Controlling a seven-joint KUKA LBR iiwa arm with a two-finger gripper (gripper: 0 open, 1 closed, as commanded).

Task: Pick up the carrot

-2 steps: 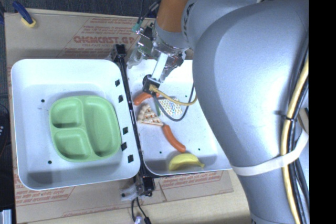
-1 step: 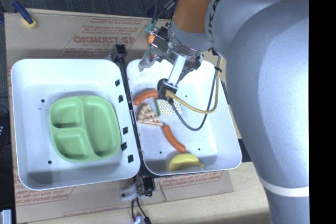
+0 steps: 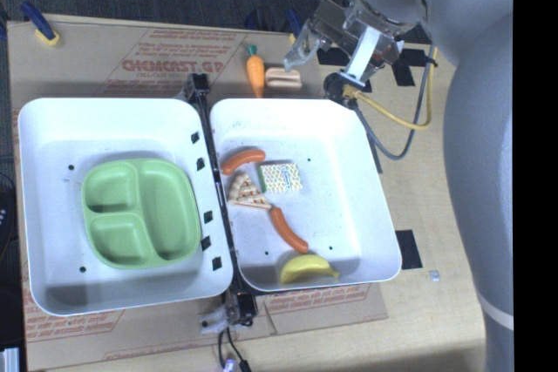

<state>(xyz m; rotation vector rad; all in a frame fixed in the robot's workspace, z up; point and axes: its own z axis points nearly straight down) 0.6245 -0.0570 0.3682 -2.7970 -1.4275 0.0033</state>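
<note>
carrot [image 3: 255, 74] was what i looked for first: a small orange toy cone with a green stub at its top, lying on the brown cardboard just behind the right bin's [image 3: 370, 187] far rim, outside both bins. just beside it on its right lay a short tan and pink block like a toy hot dog bun [image 3: 282, 79]. the gripper [image 3: 336, 57] hung above that bun's right side, its two pale fingers splayed apart with nothing between them, one long flat finger [image 3: 362, 55] slanting down toward the bin's corner. inside the smooth white right bin i saw two glossy orange sausages [image 3: 242, 158], a speckled square block [image 3: 281, 177], a ridged tan wedge [image 3: 247, 192] and a curved yellow banana [image 3: 307, 269]. the left bin [image 3: 44, 187] held a matte green plate [image 3: 139, 212] with three compartments.
</note>
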